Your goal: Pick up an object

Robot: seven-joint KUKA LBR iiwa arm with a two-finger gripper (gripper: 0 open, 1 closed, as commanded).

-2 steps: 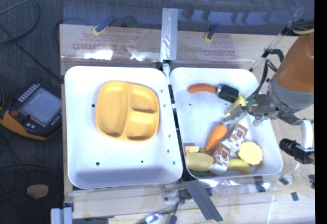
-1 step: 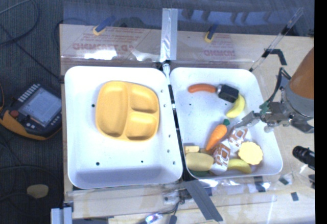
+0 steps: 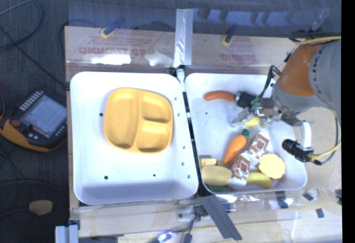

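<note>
Several toy foods lie untouched in the right bin (image 3: 191,125): a sausage (image 3: 219,95), a carrot (image 3: 235,148), a yellow slice (image 3: 272,166) and others along the near wall. The tool (image 3: 250,114) sits low over the bin's middle, just above the carrot. I cannot tell its state or any hold, so the pick looks not yet done.

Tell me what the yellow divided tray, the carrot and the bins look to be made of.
Yellow divided tray: likely molded plastic, smooth and semi-matte, with rounded compartments and soft highlights.
Carrot: probably plastic toy food, with uniform orange colour and a green tip.
Left bin and right bin: seemingly white plastic, slightly glossy, with rounded molded rims.
</note>
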